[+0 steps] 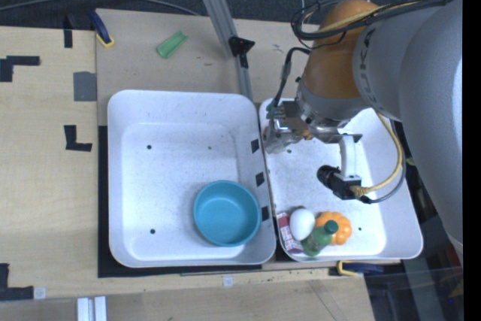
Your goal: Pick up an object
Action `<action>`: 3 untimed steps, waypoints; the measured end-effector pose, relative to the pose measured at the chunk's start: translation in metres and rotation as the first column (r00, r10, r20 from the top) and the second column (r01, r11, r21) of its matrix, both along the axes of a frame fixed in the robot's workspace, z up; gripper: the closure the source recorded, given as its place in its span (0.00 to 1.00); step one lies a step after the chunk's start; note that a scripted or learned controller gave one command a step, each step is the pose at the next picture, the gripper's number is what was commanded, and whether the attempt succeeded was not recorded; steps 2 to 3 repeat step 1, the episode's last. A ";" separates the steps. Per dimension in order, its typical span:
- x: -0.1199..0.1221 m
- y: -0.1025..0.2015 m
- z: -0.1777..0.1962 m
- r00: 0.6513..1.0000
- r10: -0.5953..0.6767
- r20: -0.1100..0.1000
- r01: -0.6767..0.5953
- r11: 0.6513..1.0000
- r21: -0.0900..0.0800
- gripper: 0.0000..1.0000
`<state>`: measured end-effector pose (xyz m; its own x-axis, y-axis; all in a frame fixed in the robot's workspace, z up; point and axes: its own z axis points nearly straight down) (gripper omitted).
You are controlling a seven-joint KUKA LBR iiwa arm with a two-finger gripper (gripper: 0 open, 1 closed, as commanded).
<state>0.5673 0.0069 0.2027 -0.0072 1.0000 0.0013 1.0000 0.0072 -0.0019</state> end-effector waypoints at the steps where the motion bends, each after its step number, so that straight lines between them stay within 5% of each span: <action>1: 0.020 0.054 0.001 1.000 0.000 0.001 0.000 1.000 0.001 1.00; 3: 0.020 0.054 0.001 1.000 0.000 0.001 0.000 1.000 0.001 1.00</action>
